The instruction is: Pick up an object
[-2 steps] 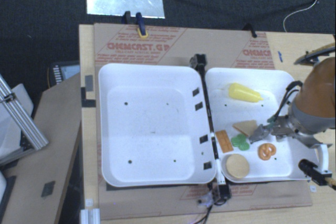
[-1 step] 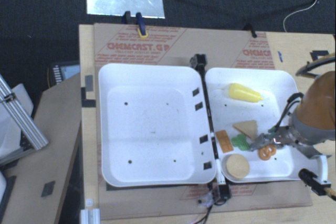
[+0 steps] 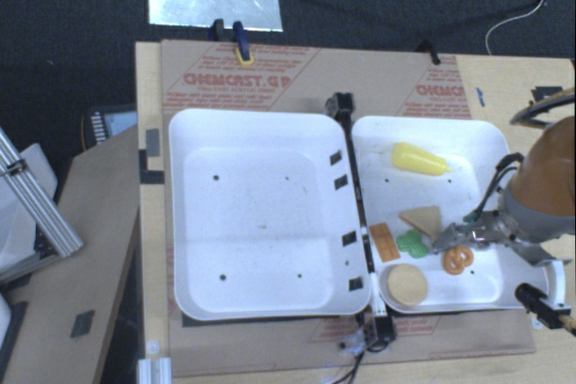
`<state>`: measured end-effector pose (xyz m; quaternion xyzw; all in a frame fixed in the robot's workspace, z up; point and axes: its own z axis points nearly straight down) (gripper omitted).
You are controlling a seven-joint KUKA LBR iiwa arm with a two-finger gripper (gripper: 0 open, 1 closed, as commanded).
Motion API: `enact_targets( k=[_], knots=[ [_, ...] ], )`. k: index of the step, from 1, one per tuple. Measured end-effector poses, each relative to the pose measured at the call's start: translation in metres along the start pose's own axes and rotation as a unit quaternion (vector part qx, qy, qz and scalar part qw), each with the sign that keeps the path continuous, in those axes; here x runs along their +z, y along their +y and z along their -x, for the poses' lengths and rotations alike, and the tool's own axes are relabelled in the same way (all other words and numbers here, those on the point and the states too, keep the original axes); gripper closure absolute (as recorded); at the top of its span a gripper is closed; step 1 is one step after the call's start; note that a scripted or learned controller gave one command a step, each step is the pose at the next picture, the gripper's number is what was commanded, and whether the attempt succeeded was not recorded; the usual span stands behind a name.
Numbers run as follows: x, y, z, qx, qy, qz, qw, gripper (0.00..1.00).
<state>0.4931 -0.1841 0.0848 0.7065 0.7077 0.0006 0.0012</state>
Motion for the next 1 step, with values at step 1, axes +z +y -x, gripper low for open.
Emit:
enact_targets(
  k=[1],
  knots=[
    [0.0006, -0.0064, -0.0007, 0.0, 0.001, -0.001, 1.0, 0.0]
  ],
)
